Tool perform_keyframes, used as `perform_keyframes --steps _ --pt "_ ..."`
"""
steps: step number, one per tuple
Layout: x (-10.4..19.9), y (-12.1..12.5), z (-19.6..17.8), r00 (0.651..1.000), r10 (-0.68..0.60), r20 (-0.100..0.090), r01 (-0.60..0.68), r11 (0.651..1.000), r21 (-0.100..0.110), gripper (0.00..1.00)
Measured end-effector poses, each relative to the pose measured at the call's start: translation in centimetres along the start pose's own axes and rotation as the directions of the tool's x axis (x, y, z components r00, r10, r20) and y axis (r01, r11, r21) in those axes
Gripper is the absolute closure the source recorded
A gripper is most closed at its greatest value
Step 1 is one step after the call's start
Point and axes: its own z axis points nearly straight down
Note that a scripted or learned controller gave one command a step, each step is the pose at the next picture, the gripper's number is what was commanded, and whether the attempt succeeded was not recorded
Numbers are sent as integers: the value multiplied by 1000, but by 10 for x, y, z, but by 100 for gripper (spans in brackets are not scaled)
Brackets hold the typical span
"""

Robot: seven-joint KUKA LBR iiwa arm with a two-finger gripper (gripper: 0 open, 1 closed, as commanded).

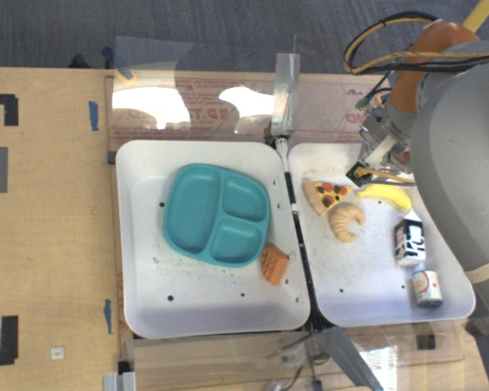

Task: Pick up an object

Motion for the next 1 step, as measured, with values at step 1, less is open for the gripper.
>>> perform_keyframes --steps 1 --pt "-39 9 32 974 -226 -1 226 974 -2 100"
